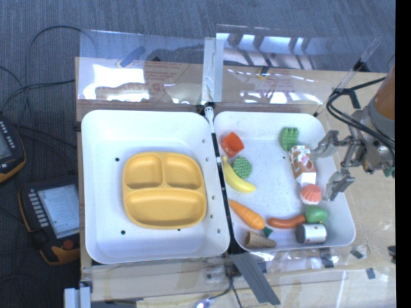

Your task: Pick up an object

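The bench [376, 236] was seen to carry two shallow white bins set side by side and touching. The left bin [103, 146] was placed just left of the right bin [343, 226], and clear plastic panels [257, 76] were stood just behind the right bin.

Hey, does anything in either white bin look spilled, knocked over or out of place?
Nothing stands out. The yellow divided plate lies flat in the left white bin; the toy foods, like the yellow banana and orange carrot, lie loosely scattered inside the right white bin.
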Controlling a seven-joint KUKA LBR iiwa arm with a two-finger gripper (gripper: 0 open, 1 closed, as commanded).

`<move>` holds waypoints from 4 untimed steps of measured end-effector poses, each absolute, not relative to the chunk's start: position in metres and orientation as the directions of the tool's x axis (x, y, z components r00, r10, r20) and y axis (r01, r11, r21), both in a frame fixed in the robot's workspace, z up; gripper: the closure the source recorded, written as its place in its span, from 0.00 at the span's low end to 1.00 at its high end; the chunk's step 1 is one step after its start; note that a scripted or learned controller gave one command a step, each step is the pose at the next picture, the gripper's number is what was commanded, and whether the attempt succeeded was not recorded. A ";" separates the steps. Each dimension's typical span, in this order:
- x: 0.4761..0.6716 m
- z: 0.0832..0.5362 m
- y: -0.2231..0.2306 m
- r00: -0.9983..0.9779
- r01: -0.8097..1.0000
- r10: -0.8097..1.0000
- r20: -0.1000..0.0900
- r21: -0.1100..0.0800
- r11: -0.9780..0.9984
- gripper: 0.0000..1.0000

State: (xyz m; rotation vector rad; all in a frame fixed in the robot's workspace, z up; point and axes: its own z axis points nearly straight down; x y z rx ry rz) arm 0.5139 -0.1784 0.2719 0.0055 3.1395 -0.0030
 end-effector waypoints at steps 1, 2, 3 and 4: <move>0.568 0.183 -0.184 -0.997 0.076 0.076 -0.001 -0.002 0.997 0.00; 0.618 0.090 -0.189 -0.998 0.054 0.054 -0.014 -0.006 0.999 0.00; 0.602 0.090 -0.221 -0.993 0.116 0.116 -0.012 -0.001 0.993 0.00; 0.608 0.090 -0.184 -0.994 0.113 0.113 -0.013 -0.002 0.994 0.00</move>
